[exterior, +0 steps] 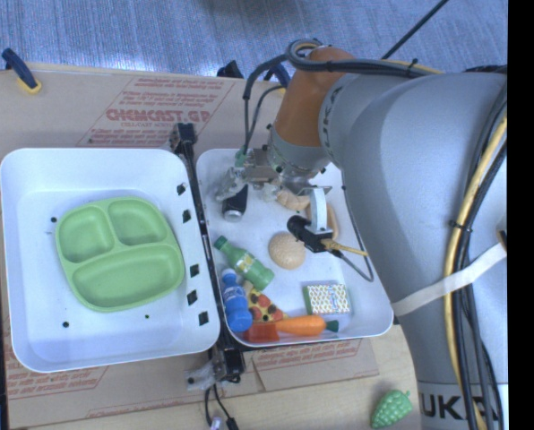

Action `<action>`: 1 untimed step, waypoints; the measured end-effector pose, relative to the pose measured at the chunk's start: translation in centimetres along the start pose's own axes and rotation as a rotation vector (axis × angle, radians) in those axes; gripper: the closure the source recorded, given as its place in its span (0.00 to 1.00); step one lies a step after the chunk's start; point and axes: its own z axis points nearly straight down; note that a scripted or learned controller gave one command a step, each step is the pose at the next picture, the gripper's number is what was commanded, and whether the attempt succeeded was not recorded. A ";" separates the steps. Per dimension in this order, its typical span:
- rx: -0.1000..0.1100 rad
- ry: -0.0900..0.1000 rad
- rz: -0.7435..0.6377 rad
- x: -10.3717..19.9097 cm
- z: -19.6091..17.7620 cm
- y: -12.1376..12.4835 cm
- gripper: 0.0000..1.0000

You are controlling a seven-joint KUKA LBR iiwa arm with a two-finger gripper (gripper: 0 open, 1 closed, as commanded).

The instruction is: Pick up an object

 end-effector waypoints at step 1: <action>0.002 0.001 -0.004 0.0 -1.0 0.0 1.00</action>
